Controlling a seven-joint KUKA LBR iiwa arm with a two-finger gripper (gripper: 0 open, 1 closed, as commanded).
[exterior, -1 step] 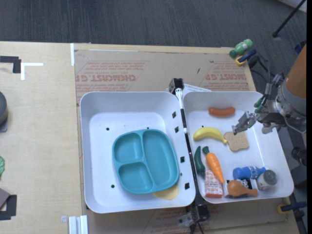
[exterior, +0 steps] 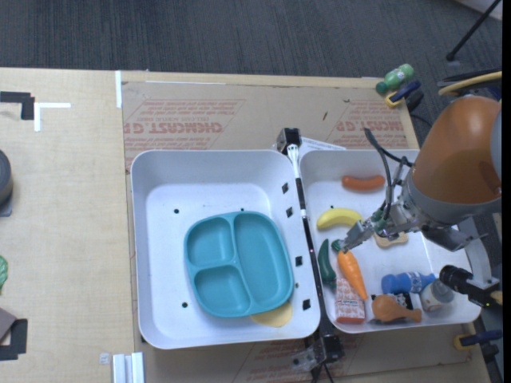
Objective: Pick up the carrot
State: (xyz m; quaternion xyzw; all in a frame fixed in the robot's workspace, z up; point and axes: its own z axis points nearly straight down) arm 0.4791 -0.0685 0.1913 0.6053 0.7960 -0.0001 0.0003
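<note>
The carrot (exterior: 352,273), orange and tapered, lies in the right bin (exterior: 319,159) near the bin's left wall, thick end up and tip pointing to the front. My gripper (exterior: 342,246) reaches in from the right at a slant, and its tip sits right at the carrot's upper end, touching it or just above it. The carrot rests on the bin floor. The orange band of the arm (exterior: 463,154) fills the right side above the bin.
Around the carrot lie a dark green vegetable (exterior: 326,263) to its left, a banana (exterior: 338,217) and a reddish sausage (exterior: 363,183) behind it, and a red-and-white carton (exterior: 348,302), a blue bottle (exterior: 407,282) and a brown toy (exterior: 391,308) in front. The left bin (exterior: 152,182) holds a teal divided plate (exterior: 238,263).
</note>
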